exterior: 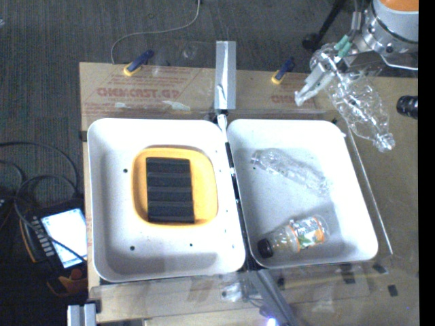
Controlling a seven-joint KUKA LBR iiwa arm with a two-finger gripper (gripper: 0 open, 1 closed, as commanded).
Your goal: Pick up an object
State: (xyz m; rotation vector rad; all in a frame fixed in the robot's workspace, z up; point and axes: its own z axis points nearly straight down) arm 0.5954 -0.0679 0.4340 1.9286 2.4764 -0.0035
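Observation:
My gripper is up at the far right corner, above the right bin's back rim. It is shut on the upper end of a crumpled clear plastic bottle, which hangs slanting down to the right over the bin's corner and the bench. Another clear plastic bottle lies flat in the right bin near its back. A small bottle with an orange label and dark cap lies near that bin's front wall. In the left bin a yellow tray holding a black ridged block sits at the centre.
A metal bar stands behind the seam between the bins. Blue and yellow clamps hold the cardboard-covered bench at the back. Cables and a small device lie on the floor at the left.

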